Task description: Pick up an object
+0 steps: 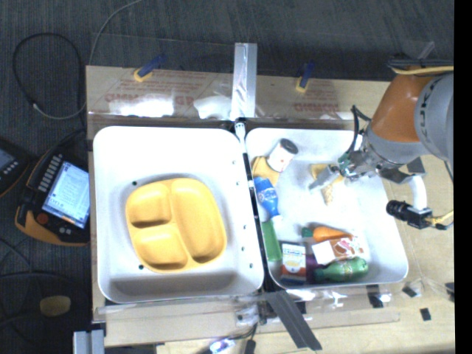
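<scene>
While the gripper (330, 185), its grip unreadable, hangs over the right bin (394, 234), the small cylindrical tub (281, 153) looks light, rigid, best pinched across its sides.

No wording can be read: the packages' labels (330, 251) and the handheld pendant's lit screen (70, 192) show print, seemingly, but far too small.

2 bins (110, 198) smooth white plastic; yellow tray (175, 221) glossy plastic; green bottle (341, 270) shiny; bench (184, 87) matt brown board; floor (59, 6) rough carpet.
</scene>
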Tool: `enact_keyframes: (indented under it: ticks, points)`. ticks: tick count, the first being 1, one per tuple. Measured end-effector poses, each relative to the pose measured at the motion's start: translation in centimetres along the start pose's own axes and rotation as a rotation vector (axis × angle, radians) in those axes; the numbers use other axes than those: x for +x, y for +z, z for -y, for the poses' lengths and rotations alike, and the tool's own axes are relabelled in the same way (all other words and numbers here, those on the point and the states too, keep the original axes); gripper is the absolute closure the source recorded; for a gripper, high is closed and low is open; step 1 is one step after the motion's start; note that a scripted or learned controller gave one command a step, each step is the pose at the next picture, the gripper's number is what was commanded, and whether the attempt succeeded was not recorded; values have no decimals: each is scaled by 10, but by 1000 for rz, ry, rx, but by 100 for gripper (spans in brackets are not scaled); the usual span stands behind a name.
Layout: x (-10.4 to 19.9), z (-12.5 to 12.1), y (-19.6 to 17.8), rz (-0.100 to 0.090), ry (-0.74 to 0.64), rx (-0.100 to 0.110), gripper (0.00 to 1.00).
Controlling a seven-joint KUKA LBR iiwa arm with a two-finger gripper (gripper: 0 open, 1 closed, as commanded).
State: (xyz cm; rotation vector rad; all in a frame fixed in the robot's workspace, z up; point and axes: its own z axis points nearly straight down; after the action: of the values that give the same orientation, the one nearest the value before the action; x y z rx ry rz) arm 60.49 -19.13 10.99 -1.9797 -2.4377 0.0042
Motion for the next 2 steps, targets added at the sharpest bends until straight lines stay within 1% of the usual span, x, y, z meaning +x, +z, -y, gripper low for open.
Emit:
enact_keyframes:
  ticks: [1,2]
  points:
    - [2,-1,-9,-3,-1,-2,100]
    - [60,-58,-81,0,-81,-3,100]
